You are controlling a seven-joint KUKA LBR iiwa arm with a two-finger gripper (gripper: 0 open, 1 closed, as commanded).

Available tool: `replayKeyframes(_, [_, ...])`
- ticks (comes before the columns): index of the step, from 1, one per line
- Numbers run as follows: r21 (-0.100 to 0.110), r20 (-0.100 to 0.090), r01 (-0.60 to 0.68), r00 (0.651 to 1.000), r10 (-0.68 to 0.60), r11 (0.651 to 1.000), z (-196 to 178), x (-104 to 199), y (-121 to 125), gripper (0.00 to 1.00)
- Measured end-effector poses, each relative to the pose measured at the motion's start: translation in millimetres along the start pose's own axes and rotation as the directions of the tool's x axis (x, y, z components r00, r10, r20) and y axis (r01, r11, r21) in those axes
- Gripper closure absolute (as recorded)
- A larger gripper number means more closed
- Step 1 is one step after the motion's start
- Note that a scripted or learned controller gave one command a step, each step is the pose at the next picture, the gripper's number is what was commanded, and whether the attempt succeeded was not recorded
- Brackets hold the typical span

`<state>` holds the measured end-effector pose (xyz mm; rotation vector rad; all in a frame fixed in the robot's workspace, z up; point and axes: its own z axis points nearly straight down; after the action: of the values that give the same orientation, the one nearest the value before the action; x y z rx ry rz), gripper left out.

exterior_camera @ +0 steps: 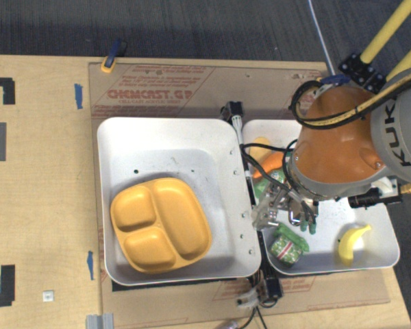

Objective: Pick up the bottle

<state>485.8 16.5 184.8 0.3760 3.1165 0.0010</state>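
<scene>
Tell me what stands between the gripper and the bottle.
Nothing visible does. The gripper hangs just above the green bottle in the right bin. The banana lies apart to one side, and the plate sits in the left bin.

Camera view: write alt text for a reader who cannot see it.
A grey and orange robot arm lowers its hand into the right white bin, over a green bottle, a yellow banana and an orange item. The left white bin holds a yellow divided plate.
</scene>
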Motion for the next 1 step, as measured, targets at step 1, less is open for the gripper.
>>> replayKeyframes(1, [-0.001, -0.001, 0.297, 0.955, -0.297, 0.955, -0.1, 15.0, 36.6, 1.0])
